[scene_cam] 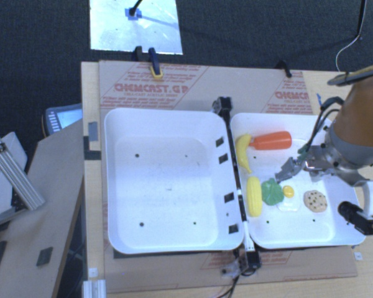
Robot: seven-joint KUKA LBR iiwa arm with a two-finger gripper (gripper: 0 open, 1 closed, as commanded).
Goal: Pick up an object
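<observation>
The arm [360, 120] is cut off by the right edge, and it hides the right bin [280, 238]'s far right corner.

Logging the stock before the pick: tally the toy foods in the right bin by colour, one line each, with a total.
Yellow: 2, the banana and the corn cob
Orange: 1, the carrot
Green: 1, the leafy piece
White with a yellow centre: 1, the fried egg
Tan: 1, the cookie
Total: 6
</observation>
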